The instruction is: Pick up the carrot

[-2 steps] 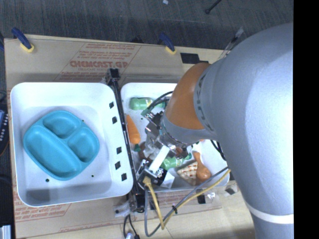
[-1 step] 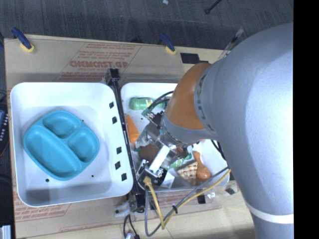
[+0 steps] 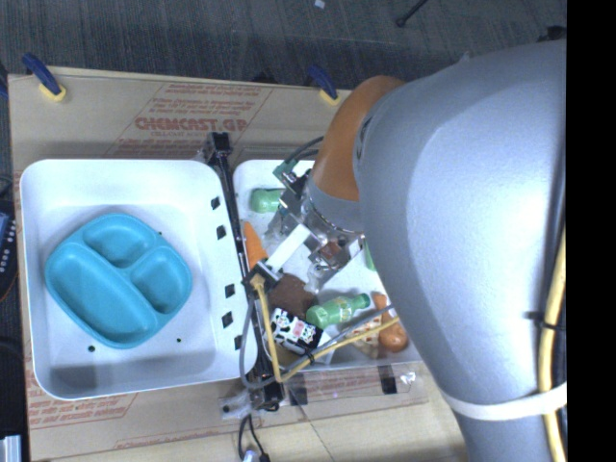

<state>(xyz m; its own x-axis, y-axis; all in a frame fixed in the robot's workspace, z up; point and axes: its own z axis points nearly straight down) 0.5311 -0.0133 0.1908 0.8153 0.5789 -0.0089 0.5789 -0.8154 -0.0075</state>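
The carrot [image 3: 253,245] is a slim orange piece lying along the left wall of the right bin [image 3: 248,176], partly hidden at its lower end. My gripper [image 3: 300,242] hangs low inside the right bin, just right of the carrot and very close to it. The orange-banded wrist and the big grey arm cover most of that bin. Nothing can be made out between the fingers.
The left bin [image 3: 38,258] holds a blue divided plate [image 3: 117,277]. In the right bin lie a green piece [image 3: 265,200] at the back, a green bottle [image 3: 339,309], a dark brown thing [image 3: 295,295], a black-and-white thing [image 3: 294,330] and an orange-brown piece [image 3: 390,336] near the front.
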